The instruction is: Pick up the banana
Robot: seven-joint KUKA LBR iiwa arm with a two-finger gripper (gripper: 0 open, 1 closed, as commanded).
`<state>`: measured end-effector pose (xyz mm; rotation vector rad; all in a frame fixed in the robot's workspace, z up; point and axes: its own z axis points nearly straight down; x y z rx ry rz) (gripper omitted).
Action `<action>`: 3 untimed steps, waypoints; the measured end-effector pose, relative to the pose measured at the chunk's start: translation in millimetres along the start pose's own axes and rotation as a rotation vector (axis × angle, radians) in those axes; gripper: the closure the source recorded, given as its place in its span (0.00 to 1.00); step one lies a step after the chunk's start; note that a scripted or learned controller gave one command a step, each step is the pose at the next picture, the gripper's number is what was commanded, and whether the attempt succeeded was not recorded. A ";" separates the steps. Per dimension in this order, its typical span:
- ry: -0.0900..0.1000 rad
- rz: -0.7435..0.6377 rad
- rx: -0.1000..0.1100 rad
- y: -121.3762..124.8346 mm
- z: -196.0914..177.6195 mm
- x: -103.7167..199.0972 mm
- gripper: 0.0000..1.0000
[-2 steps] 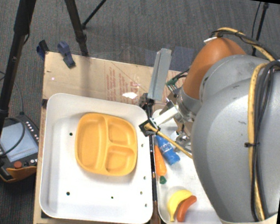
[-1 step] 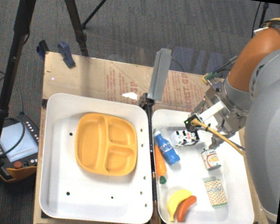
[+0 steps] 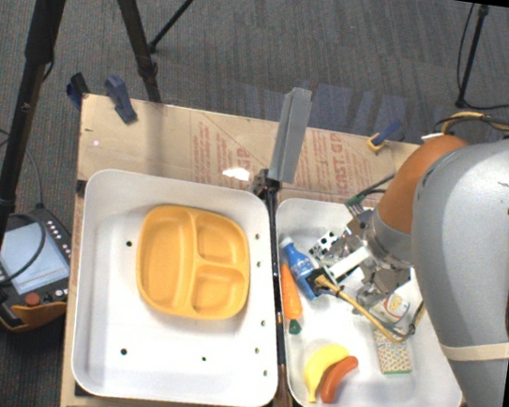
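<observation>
Hand (image 3: 351,267) hovered low in my right bin (image 3: 435,391), and I couldn't tell its grip. Banana (image 3: 320,365) lay apart, near the front.

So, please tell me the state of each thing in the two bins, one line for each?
Banana: lying in the right bin, not held, touching a red sausage-like toy.
Carrot: lying flat along the bin's left wall.
Yellow divided plate: flat in the left bin, right side up.
Gripper: low over the right bin, away from the banana.
</observation>
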<state>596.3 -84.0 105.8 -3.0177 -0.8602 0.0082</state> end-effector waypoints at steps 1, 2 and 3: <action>-0.002 0.276 0.003 -5.7 20.7 -76.4 0.00; -0.001 0.356 0.003 -30.5 21.2 -125.1 0.00; 0.002 0.201 -0.001 45.7 -13.1 -1.3 0.00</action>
